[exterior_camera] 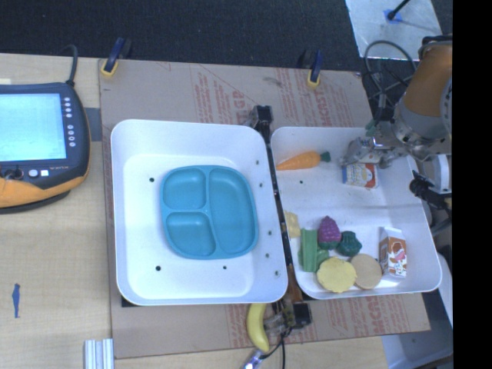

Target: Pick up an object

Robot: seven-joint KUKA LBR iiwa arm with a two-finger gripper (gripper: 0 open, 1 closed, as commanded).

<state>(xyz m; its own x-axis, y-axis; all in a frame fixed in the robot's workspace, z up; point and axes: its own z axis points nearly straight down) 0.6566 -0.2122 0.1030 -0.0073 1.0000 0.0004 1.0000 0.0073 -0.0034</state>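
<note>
The likeliest target is the small carton [361,174], white with a blue and red label, lying in the upper right part of the right bin [323,198]. The gripper [371,151] sits directly over the carton's top edge, seemingly touching or just above it; whether the claw is wide, narrow or already gripping cannot be told from this slanted view. To do the step well, the claw should probably straddle the carton's narrow sides, come squarely down, and close firmly before any lift, since a slanted box slips easily.

Just left of the carton lies a toy carrot [298,161], apart from it and not in the way. The bin's upper wall is near, so approach room on that side looks tight. Lower in the same bin a cluster sits well apart: purple grapes [329,229], a green piece [309,250], a dark green piece [350,244], a yellow disc [336,275], a tan disc [367,271] and a second carton [393,254] with an orange label.

The left bin [138,206] holds a blue divided plate [207,211]. A banana [257,327] lies on the bench below the bins, and a teach pendant [38,141] rests at the frame's left edge
</note>
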